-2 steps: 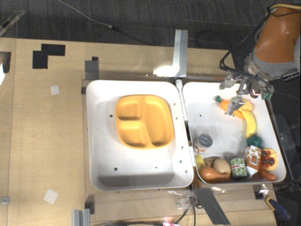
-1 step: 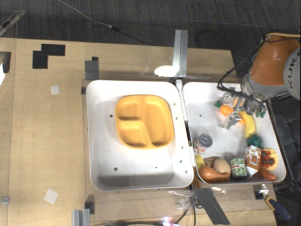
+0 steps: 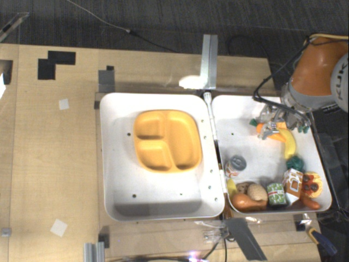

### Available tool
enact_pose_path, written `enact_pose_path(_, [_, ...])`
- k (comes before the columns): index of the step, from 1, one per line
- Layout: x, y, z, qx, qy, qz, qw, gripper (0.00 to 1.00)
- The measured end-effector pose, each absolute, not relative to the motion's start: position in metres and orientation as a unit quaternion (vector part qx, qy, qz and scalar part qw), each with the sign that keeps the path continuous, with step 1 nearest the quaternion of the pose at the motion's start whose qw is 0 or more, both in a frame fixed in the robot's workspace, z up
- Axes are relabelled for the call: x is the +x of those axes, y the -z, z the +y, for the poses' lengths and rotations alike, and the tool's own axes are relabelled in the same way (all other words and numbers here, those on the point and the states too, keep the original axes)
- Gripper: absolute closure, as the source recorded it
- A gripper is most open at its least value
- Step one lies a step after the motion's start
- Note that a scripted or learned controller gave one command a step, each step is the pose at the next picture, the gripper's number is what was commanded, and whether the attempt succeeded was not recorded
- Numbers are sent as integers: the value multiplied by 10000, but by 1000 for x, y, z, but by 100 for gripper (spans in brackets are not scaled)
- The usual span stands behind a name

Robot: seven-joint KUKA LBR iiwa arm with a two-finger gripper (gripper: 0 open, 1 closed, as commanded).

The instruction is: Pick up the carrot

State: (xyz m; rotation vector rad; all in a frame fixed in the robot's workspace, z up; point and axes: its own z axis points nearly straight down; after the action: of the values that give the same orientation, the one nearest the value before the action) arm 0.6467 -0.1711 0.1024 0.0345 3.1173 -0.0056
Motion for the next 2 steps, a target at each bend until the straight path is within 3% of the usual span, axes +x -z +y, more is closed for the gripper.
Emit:
enact_pose_path(1, [576,-117,-196,2513,-2,9679,36,100])
enact_pose_path(2, [524,-119,-181,3908,-5,9205,26,100])
